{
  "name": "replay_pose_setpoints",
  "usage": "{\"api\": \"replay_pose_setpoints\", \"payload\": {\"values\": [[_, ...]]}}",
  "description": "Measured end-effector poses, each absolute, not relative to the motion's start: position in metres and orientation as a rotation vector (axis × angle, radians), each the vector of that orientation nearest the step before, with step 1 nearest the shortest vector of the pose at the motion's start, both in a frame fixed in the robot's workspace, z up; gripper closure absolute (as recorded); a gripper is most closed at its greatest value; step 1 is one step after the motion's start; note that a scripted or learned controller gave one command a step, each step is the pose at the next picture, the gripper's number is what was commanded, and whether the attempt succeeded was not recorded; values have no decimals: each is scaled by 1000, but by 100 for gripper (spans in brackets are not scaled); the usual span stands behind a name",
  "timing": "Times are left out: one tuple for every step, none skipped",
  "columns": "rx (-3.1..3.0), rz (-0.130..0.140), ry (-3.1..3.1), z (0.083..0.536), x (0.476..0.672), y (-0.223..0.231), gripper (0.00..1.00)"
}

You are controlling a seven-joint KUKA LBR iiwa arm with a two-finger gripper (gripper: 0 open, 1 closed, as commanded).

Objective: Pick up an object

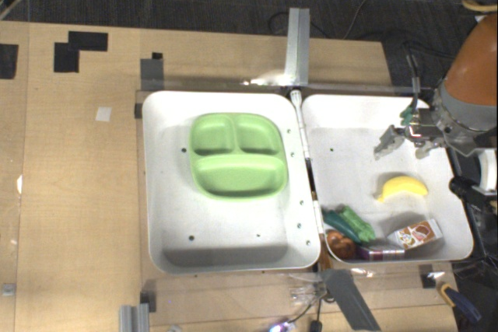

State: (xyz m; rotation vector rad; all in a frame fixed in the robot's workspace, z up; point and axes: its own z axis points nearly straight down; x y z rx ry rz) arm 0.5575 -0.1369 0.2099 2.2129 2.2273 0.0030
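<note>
Left bin [163,190]: holds a green divided plate [236,154], lying flat.
Right bin [342,120]: front edge crowded with a green toy [352,221], a brown item [341,243] and a small carton [415,234].
Banana [402,186]: alone mid-bin, long axis left-right, ends curving down.
Gripper [405,139]: fingers spread, holding nothing, just above the banana.

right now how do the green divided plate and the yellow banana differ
The green divided plate lies alone in the left bin; the yellow banana lies in the right bin, near other items. The plate is far bigger, flat and compartmented; the banana is small and curved. Neither is touched by the tool.
</note>
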Motion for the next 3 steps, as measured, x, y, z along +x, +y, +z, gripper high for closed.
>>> {"api": "replay_pose_setpoints", "payload": {"values": [[2248,3,2192,161,506,-98,0],[2151,4,2283,178,504,-181,0],[2138,3,2299,136,488,-128,0]]}}
